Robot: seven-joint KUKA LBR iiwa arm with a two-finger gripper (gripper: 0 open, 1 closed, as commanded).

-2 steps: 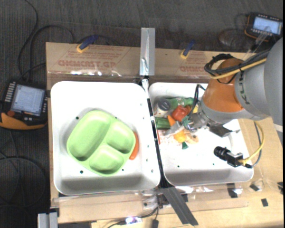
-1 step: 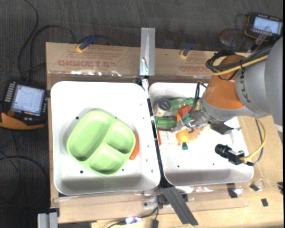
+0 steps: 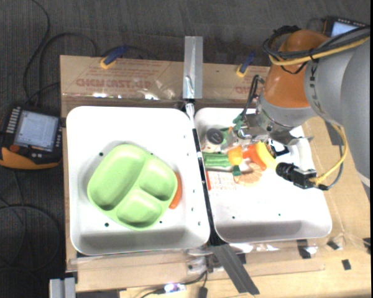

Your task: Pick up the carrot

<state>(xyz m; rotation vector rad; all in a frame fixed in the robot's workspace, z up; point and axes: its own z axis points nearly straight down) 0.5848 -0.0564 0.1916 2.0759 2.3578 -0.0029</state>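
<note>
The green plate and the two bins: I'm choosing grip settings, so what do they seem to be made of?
The green plate looks like moulded plastic with a matt finish: even colour, soft rounded compartments, little glare. The left bin and the right bin look like smooth white plastic with a slight sheen, with rounded corners and rolled rims, though the view cannot rule out enamelled metal.

Both bins [image 3: 112, 120] white. Left one holds a pale lime-green sectioned plate [image 3: 132, 184], with an orange carrot [image 3: 175, 191] sliver at its right edge. Right bin [image 3: 273, 219]: a jumble of green, orange, yellow and dark pieces (too tangled to separate). Arm [image 3: 298, 67] grey with orange band. Bench board [image 3: 130, 76] tan, red lettering.
</note>
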